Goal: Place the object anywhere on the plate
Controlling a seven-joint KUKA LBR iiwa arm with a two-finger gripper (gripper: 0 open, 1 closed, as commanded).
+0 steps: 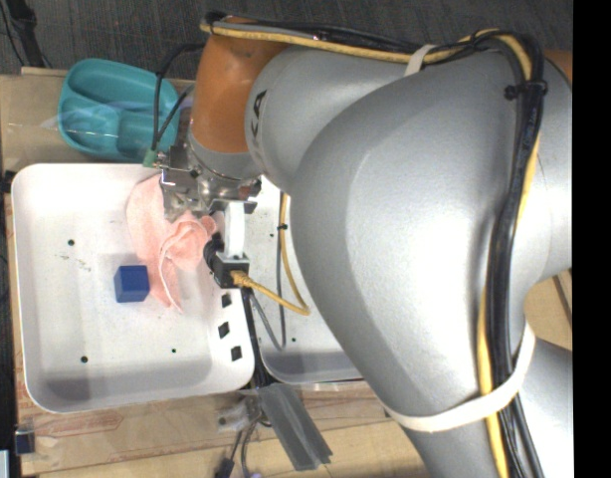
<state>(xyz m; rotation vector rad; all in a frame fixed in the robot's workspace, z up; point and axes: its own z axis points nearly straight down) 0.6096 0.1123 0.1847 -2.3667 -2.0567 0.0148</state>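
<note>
Your gripper (191, 202) hangs low over the pink plate (151, 229) in the left bin (47, 366) — whether it grips anything, you cannot tell. The blue cube (131, 283) sits at the plate's eight o'clock, just beside its rim — apparently not on it.

Wooden bench (12, 108) bears two white bins (47, 297), side by side, and a teal container (111, 108)

teal container (111, 108) behind left white bin (47, 267)
</note>
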